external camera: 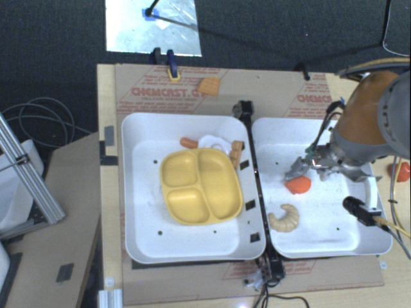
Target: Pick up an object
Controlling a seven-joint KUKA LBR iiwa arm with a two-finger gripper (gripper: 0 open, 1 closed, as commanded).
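White bins are seen side by side: the left bin (138, 236) is taken up by a yellow divided plate (199, 186). In the right bin (334, 246), the gripper (302, 169) is lowered just above an orange object (298, 185) (how wide its jaws stand cannot be told), and a tan croissant (284, 218) is seen nearby.
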